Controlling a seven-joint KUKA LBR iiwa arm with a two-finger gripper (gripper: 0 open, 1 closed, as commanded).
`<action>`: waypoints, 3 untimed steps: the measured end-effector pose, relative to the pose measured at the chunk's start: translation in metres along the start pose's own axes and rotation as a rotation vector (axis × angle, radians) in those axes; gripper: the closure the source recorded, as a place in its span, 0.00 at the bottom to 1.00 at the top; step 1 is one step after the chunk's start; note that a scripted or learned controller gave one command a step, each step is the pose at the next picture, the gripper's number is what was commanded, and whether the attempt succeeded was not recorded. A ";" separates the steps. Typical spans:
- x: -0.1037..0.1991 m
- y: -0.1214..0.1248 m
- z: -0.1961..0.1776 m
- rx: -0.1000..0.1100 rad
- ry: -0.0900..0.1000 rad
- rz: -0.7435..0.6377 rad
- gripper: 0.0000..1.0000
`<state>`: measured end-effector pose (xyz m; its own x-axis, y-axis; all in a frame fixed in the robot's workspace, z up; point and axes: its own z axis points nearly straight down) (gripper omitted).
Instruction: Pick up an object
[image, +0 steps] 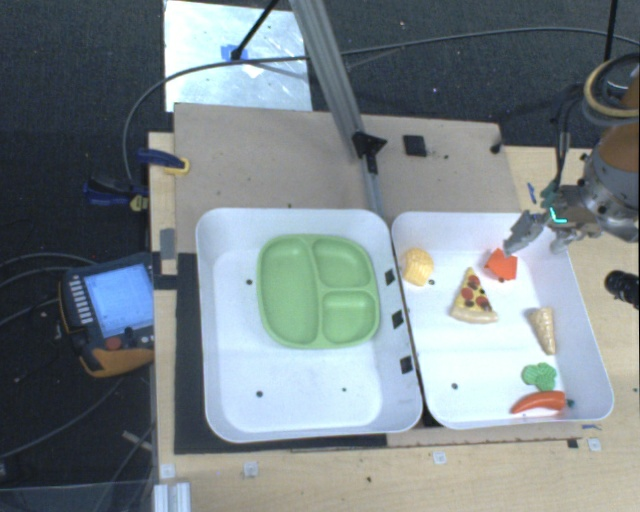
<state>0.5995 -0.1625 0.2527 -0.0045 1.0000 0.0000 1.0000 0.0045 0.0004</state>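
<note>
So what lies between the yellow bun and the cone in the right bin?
In the camera view, the pizza slice lies between the yellow bun and the cone.

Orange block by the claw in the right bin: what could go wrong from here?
1. The claw sits at the upper right edge of the orange block, so a descent may clip its corner and push it aside.
2. The pizza slice lies close by, down-left; a shoved block could knock it.
3. The claw works near the right bin's far rim, so contact with the wall seems possible.
</note>
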 end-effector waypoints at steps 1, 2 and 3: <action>0.000 0.000 -0.001 -0.001 0.000 0.000 0.00; -0.007 0.006 0.057 0.002 -0.001 0.003 0.00; -0.014 0.001 0.115 0.004 0.000 0.004 0.00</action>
<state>0.6002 -0.1762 0.1379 -0.0007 1.0000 0.0001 1.0000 0.0007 -0.0031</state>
